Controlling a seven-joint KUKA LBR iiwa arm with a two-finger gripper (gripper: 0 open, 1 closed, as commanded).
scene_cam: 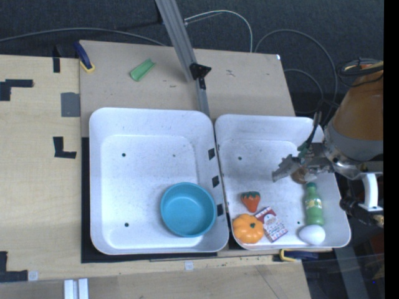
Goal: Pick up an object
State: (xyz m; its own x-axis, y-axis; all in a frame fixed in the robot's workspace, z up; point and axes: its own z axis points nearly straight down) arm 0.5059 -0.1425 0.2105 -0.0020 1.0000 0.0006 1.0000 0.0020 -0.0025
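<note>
Wooden surface (37, 167) carries two bins; the tool (288, 169), grip unclear, approaches the right white bin (262, 126), needing descent onto the green plastic bottle (313, 205).

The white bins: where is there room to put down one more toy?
Left bin: bare everywhere but its near right corner, where the blue bowl sits. Right bin: bare in the far left part. Its near edge is crowded: strawberry, pumpkin, small packet, green bottle, white egg.

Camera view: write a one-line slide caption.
Gripper hovers in the right bin above strawberry, pumpkin, bottle, egg; blue bowl sits left.
</note>
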